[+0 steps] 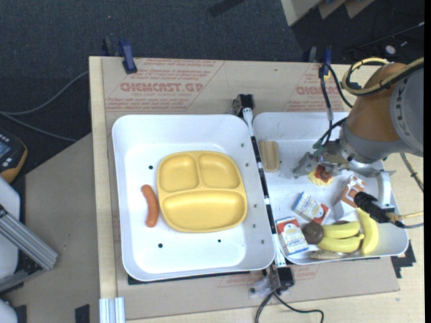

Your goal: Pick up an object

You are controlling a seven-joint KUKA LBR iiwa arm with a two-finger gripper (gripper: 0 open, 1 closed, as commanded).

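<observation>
Bench: bare board, carrying two shallow white bins side by side.
Left bin: the bigger one, on the bench's left half. It holds a yellow divided plate at its middle and a toy sausage just beside the plate, toward the bin's left wall.
Right bin: on the bench's right half, and this is where I am working.
My arm: it reaches over the right bin's far right corner.
Bananas: a yellow bunch at the right bin's near right corner, with a small brown round thing touching it.
Tan block: by the right bin's left wall, toward the far edge.
Small packets: near the right bin's middle, another at its near edge.
My end effector: low over the right bin's far half, just above a small red and yellow item. I cannot tell its state.
Progress: I judge nothing is lifted yet. The grasp and the lift are left.
</observation>
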